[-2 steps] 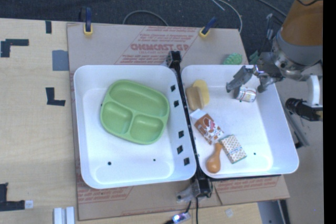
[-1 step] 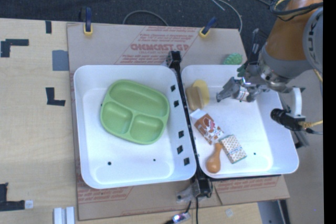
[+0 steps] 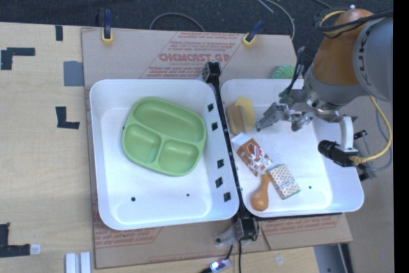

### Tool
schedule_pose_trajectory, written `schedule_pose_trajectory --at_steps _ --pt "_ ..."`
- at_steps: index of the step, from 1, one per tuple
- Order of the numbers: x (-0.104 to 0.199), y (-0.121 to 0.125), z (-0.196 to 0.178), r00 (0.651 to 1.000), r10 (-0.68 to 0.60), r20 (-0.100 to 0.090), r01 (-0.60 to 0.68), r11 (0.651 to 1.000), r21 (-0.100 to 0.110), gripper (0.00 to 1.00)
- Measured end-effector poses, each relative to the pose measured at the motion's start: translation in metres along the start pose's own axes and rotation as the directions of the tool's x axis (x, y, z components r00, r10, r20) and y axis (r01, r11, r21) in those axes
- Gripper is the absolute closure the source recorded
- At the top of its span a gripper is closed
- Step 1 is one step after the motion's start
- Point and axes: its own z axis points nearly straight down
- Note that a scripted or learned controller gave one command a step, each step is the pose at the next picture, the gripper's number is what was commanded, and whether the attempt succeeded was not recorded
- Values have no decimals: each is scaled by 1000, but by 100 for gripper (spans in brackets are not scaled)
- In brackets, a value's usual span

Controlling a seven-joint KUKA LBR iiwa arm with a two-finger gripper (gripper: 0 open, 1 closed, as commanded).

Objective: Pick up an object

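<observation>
Lower centre of frame: one orange pear-shaped toy [image 3: 261,194], touching one small patterned box [image 3: 284,180]. Just above, one red-and-white packet [image 3: 254,156], then one tan bread-like piece [image 3: 241,115]. Left bin [image 3: 108,201]: one green divided plate [image 3: 165,135]. Reaching in from right, arm [image 3: 348,64] bent low; gripper [image 3: 276,113] parted, grasping nothing, beside the bread piece.

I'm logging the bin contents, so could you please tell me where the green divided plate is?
The green divided plate lies flat in the left bin, near its centre, across the divider from the sponge.
</observation>
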Motion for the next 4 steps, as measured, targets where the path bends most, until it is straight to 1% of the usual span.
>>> schedule_pose_trajectory --at_steps 1,2,3,4 --pt "-2 9 54 1000 0 0 0 1000 0 0" --pt "-1 9 41 1000 -2 -1 2 1000 -3 100" --pt "-5 12 -21 1000 0 0 0 1000 -10 100" --pt "-4 12 -85 1000 -1 0 1 1000 -13 100"
